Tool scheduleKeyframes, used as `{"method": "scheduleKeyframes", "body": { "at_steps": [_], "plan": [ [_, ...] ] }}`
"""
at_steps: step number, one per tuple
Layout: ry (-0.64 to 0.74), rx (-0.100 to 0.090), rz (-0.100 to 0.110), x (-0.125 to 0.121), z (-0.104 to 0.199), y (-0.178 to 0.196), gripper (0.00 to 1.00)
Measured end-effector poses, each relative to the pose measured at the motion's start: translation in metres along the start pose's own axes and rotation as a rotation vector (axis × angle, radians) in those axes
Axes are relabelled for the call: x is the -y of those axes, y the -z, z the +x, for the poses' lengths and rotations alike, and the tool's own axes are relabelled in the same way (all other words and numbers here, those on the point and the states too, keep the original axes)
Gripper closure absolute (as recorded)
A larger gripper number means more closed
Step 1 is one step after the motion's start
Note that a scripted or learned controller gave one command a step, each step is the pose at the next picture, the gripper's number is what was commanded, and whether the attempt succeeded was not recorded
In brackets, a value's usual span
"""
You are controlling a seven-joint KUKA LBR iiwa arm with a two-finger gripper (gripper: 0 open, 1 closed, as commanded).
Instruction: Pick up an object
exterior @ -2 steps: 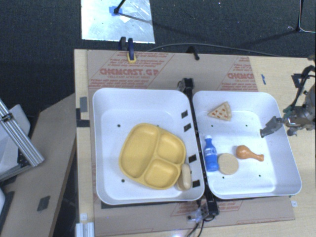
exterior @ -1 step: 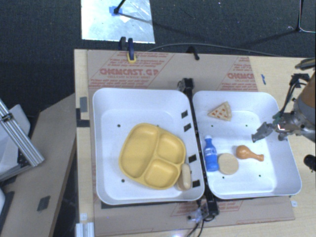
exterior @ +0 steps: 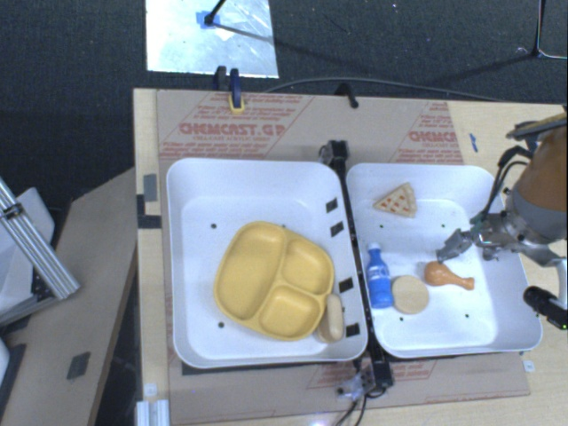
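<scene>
The drumstick (exterior: 448, 278) lies in the right bin (exterior: 444, 331), just beside the round cookie (exterior: 411, 295). The gripper (exterior: 463, 241) hovers just above it, fingers apart. It looks light and stiff (probably slick plastic); the thicker left end seems the best hold.

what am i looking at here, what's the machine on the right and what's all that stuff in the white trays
This is one camera fixed above a workbench, looking down at a slant. The grey shape entering from the right is a robot arm, and its gripper hangs low over the right bin, beside a toy chicken drumstick. It is trying to pick something up, but nothing is seen between its fingers. That bin also holds a blue bottle, a round tan disc and a pizza slice. The left bin holds a yellow divided plate with a pale bread-like piece at its edge.
</scene>
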State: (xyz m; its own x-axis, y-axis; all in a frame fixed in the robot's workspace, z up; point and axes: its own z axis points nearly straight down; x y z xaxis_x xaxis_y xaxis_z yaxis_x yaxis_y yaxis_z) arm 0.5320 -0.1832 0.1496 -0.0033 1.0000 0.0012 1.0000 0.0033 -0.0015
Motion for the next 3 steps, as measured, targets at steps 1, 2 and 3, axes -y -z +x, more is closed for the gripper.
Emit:
{"method": "scheduleKeyframes", "body": {
  "at_steps": [1, 2, 3],
  "plan": [
    [-0.002, -0.001, 0.002, 0.010, 0.000, -0.056, 0.00],
    [-0.001, 0.004, -0.008, 0.007, -0.001, -0.041, 1.00],
    [0.000, 0.004, -0.007, 0.010, -0.006, 0.020, 1.00]
  ]
}}
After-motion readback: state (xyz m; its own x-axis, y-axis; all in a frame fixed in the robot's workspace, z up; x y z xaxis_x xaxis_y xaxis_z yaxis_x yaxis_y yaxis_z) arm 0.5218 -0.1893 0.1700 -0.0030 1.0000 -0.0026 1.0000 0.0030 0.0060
